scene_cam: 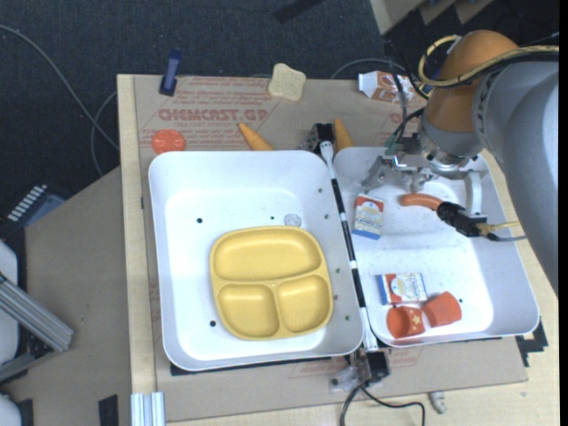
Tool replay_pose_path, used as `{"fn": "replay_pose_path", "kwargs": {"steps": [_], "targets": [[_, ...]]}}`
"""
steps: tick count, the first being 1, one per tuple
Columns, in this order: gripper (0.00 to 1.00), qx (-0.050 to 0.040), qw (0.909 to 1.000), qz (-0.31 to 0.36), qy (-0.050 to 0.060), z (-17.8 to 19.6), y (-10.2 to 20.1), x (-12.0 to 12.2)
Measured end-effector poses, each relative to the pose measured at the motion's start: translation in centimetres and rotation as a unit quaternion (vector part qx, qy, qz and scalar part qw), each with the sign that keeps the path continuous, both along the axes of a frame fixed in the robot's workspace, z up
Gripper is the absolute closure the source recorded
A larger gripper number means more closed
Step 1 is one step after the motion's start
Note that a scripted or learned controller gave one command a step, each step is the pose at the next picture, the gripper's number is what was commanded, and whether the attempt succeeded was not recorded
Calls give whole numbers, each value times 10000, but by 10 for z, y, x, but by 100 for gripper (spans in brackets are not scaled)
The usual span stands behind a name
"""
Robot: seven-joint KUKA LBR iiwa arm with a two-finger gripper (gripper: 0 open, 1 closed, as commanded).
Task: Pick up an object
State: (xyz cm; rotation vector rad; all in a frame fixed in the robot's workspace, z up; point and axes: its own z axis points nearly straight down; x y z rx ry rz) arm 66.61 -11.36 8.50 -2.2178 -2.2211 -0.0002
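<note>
Dark carpet floor [80, 25], cardboard-topped bench [213, 105], loose cables [53, 60]

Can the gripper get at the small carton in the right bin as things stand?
Probably yes. The small carton lies flat near the right bin's left wall with open floor around it, and the gripper hangs just up and right of it.

Bread slice [287, 81], blue marker [170, 70], orange disc [168, 140] on board behind bins.
</note>
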Motion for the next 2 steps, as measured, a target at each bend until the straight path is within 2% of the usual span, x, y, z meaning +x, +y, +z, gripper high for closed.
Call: {"fn": "replay_pose_path", "kwargs": {"steps": [1, 2], "targets": [[0, -10, 10000, -9, 1, 16, -15, -16], [0, -10, 10000, -11, 3, 18, -31, -35]]}}
